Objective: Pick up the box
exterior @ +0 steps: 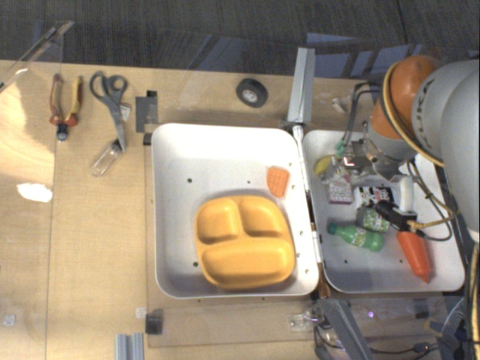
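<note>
The box (340, 192), a small flat pack with a pink and white face, lay in the right bin (450, 280) toward its far left part, just beside the gripper (358, 163), which hung over it; whether the gripper was spread or pressed together could not be told. Near it lay a green bottle (358, 236) and an orange carrot (415, 254). In the left bin (172, 201) sat a yellow divided tray (244, 240) and a small orange piece (278, 180).

small box (340, 193), white with pink print, lying flat, right bin's upper left, just under the arm
</note>
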